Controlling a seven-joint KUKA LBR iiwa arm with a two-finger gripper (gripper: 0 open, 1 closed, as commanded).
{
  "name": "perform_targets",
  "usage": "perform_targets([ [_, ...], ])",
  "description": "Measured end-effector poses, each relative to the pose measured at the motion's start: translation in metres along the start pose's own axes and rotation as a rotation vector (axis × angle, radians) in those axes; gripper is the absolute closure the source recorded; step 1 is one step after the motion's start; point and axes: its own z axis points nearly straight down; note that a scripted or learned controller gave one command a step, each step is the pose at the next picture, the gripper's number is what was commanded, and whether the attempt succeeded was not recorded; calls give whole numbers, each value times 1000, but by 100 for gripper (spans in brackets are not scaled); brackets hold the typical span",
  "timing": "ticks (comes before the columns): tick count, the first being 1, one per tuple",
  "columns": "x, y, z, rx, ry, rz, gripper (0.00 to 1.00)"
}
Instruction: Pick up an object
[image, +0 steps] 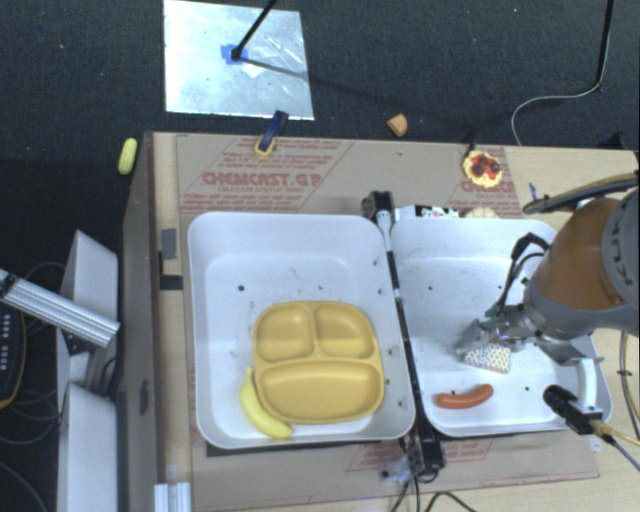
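Red "CHEMCAST GP" lettering ran across the brown board (262, 180) behind the bins, while the gripper (487, 338), grip state indiscernible, hovered over a speckled packet (491, 357).

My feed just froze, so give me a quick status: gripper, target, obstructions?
Gripper low in right bin, over speckled white item; hold unconfirmed. Hot dog loose nearby. Yellow tray and banana in left bin, out of the way.

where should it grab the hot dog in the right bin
Grip the hot dog across its narrow middle, coming straight down from above. It lies flat and long, roughly left to right, on bare floor of the right bin, so both long sides look free.
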Motion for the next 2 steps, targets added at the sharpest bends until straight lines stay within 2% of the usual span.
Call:
perform_targets([
  [1,1,1,-10,-2,1,-2,100],
  [2,94,31,-100,-1,3,-4,100],
])
